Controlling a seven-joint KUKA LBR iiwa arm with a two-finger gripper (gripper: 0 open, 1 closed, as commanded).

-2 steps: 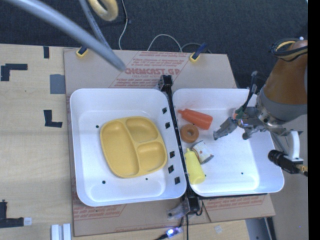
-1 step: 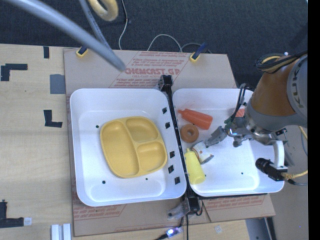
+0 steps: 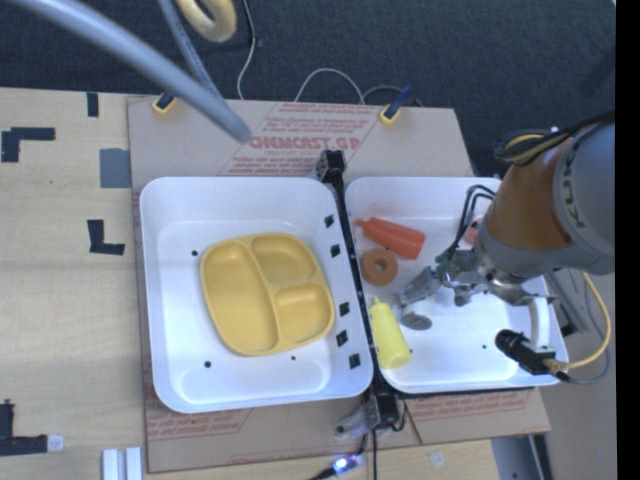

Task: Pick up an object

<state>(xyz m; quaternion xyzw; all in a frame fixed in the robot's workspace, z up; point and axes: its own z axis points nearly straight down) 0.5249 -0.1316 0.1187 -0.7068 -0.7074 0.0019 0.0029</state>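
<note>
In the camera view, the end effector (image 3: 425,290) is reaching low into the right bin (image 3: 450,368). I cannot tell if it is open or closed. Nothing is lifted yet. The carrot (image 3: 392,234), brown ring (image 3: 379,266) and yellow bottle (image 3: 387,333) are lying close by. The yellow tray (image 3: 267,293) is sitting in the left bin (image 3: 170,268).

Red lettering on the cardboard sheet (image 3: 300,133) under the bins reads roughly "CHEMCAST GP".
</note>
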